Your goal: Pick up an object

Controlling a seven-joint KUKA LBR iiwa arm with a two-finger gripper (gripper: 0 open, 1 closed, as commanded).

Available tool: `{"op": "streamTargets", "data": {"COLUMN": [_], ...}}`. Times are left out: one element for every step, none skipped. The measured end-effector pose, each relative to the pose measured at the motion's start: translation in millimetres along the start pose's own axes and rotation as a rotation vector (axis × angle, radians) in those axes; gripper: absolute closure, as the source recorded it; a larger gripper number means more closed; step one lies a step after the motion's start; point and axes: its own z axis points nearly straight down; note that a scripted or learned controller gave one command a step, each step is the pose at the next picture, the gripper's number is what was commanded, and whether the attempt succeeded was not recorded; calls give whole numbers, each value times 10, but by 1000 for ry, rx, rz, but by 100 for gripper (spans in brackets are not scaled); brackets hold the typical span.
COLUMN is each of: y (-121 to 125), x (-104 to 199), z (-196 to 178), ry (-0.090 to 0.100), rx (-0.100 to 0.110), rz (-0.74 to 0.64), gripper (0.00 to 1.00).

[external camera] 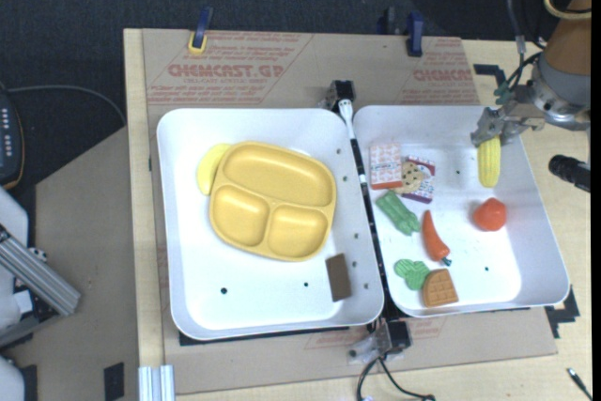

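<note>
Hanging over the right bin's [554,269] far right part, your gripper [495,132] sits at the top end of the corn [489,161]. Its fingers appear to close on the cob's upper tip, pinching it, with the cob pointing down toward you from between them; the view is small there, so the grip looks narrow but you cannot see exact contact on both sides. The arm [566,70] comes in from the right edge, its orange band above the wrist.

Just below the corn lies a tomato [489,214], apart from it. Further left in the same bin you have a carrot [435,238], a green pod [398,212] beside it, and two small cards [401,170] near the dividing wall. At the near edge sit a green leafy piece [410,271] and a waffle-like slice [439,288], touching each other.

Across the divider, the left bin [188,296] holds a yellow tray [270,200] with three compartments, overlapping a yellow disc [210,170] at its left. A brown block [338,277] lies near that bin's near right corner.
</note>
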Motion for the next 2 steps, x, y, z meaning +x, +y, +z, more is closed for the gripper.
{"op": "streamTargets", "data": {"y": [-60, -47], "x": [61, 56], "z": [-568, -840], "ry": [0, 0], "rx": [0, 0], "rz": [0, 0], "gripper": [100, 100]}}
